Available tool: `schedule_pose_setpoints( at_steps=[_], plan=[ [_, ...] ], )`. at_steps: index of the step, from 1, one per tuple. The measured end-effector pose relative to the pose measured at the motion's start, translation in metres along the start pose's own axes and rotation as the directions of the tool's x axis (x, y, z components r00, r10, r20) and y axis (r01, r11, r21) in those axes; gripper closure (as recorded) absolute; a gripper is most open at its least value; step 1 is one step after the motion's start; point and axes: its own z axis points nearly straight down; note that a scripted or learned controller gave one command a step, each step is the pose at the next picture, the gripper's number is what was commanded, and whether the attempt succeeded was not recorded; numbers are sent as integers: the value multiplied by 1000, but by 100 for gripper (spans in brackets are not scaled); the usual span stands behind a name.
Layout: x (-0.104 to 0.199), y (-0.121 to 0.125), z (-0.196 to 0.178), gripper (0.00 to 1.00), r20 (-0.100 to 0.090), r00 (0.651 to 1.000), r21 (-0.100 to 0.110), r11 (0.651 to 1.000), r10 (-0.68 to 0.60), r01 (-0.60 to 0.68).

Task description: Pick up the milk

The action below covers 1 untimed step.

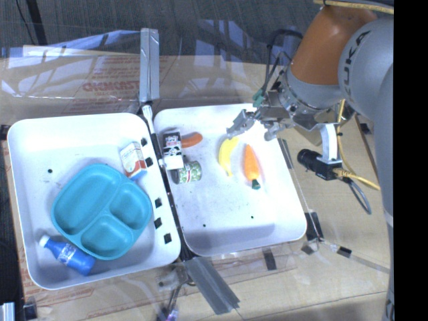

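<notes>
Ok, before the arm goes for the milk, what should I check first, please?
1. Milk carton in view, in the right bin by its left wall: ok.
2. Pincer open and holding nothing: ok.
3. Pincer above the milk carton: not ok; it hangs near the banana.
4. Room around the milk carton: not ok; the sausage and the green can lie close to it.
5. Carton upright or lying: cannot tell.

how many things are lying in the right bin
5: milk carton at the left wall, sausage beside it, can just below, banana mid-bin, carrot right of the banana. Nothing looks hidden.
</notes>
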Motion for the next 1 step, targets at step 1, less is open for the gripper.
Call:
schedule_pose_setpoints(
  at_steps=[1],
  plan=[
    [-42, 52, -11, 0, 4, 941, -5, 941, -339, 339]
  ],
)
